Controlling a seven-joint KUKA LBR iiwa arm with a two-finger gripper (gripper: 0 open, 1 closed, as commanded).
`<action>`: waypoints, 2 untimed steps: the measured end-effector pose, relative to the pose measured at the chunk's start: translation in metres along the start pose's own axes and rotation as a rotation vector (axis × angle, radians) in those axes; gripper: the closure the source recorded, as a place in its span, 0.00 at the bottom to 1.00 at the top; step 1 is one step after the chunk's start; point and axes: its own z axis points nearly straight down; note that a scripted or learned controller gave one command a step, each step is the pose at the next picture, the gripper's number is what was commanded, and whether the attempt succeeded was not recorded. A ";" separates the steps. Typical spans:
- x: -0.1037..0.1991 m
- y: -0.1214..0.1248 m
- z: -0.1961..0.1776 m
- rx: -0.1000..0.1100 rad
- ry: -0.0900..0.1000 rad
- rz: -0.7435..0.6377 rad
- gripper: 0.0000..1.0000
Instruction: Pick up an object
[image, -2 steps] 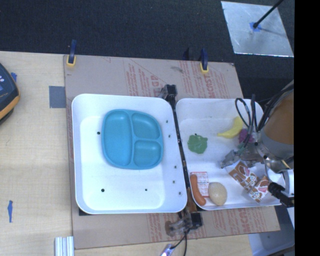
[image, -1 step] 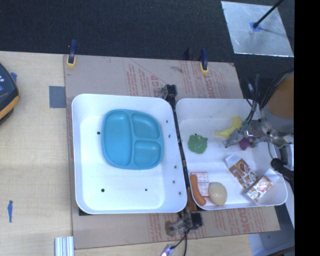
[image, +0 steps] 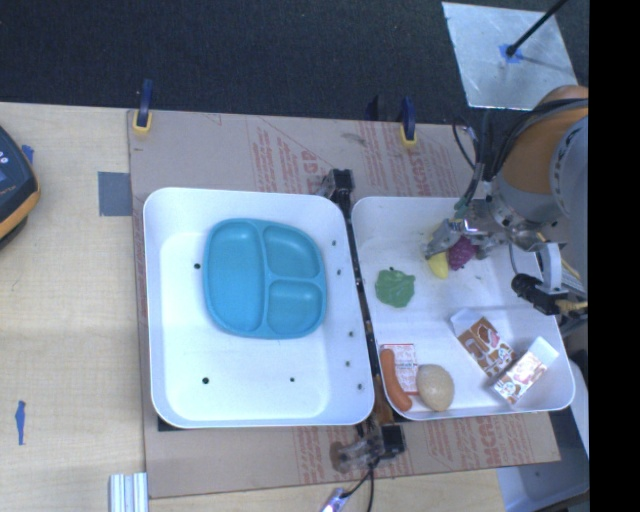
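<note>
My gripper (image: 447, 240) is low in the upper part of the right bin (image: 560, 400), reaching in from the right. Directly under and against it lie a purple bunch of grapes (image: 462, 256) and a small yellow piece (image: 438, 266). The view does not settle whether either one is gripped. A green leafy item (image: 395, 287) lies to the lower left of the gripper, apart from it. Near the bin's front sit a beige potato (image: 435, 387), an orange sausage-like piece (image: 394, 382) and a red-and-white packet (image: 400, 358).
Two snack packets (image: 483, 345) (image: 523, 375) lie at the right bin's lower right. The left bin (image: 170, 330) holds a blue divided plate (image: 265, 277). Black cables (image: 540, 290) hang by the wrist at the right bin's edge.
</note>
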 end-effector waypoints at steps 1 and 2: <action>-0.001 0.000 -0.010 0.002 -0.001 -0.005 1.00; 0.077 0.009 -0.053 -0.003 0.001 -0.001 1.00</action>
